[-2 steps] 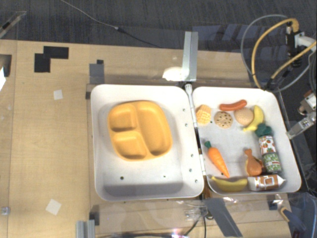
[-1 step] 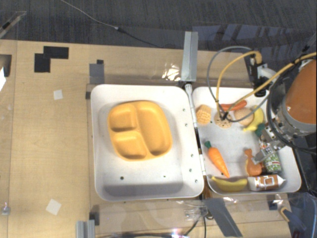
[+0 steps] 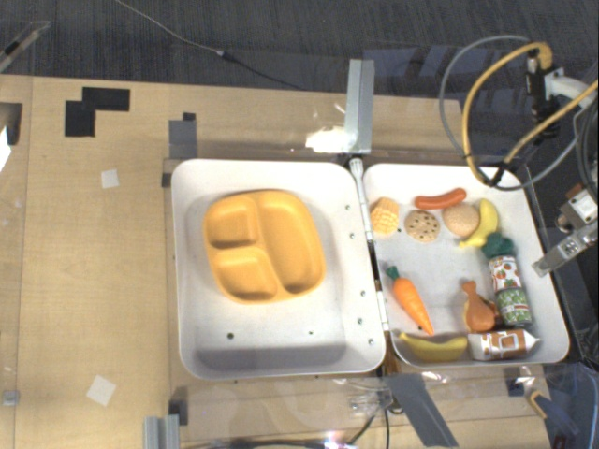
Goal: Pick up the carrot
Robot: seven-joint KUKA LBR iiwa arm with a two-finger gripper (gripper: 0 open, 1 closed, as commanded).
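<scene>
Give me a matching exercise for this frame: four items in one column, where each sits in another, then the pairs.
Items:
1. carrot
2. yellow divided plate
3. sausage
4. banana

Places:
A. left bin
B. right bin, far edge
C. right bin, near edge
D. right bin, near its left wall, green top pointing away from the camera

Pairs: 1-D, 2-A, 3-B, 4-C

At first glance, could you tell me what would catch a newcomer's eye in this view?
The big yellow divided plate stands out first, lying alone in the left bin. Next comes the crowd of toy food in the right bin: the orange carrot with its green top lies near the bin's left wall, a banana just below it along the front edge. Yellow and grey cables loop above that bin's far right corner.
</scene>
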